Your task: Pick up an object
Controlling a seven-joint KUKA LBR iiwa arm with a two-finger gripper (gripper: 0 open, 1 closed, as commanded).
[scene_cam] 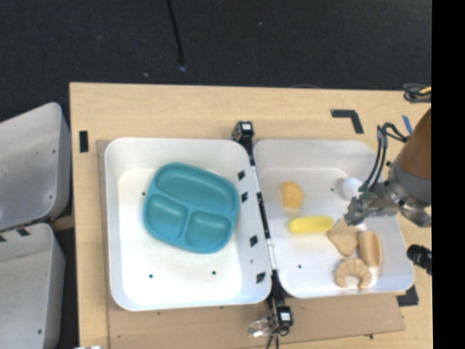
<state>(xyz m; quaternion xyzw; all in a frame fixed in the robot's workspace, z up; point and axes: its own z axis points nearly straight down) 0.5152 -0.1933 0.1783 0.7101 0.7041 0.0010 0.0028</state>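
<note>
Claw [361, 211] sits low in the right bin [320, 286], at its right side, arm coming in from the right edge. Can't tell its opening from here; it's a dark blur and nothing visibly sits in it.

Candidates are all clustered in the right bin: small yellow lump [292, 195], yellow banana-ish piece [311, 225], tan wedge [343, 239] just under the claw, bread roll [370, 249] beside it, croissant [354, 272] touching the roll's lower end. White round thing [349, 186] near the claw's upper left, hard to identify.

Wedge looks like the target, judging by position; claw is just above it, possibly touching. Wedge, roll and croissant are packed close, so a descent there risks nudging neighbours rather than closing cleanly on one.

Left bin [123, 282] carries a teal divided plate [191, 207], well apart from the claw. Both bins lie side by side on the bench [167, 107], clipped along the shared edge.

Pick not yet made, as far as I can judge.
</note>
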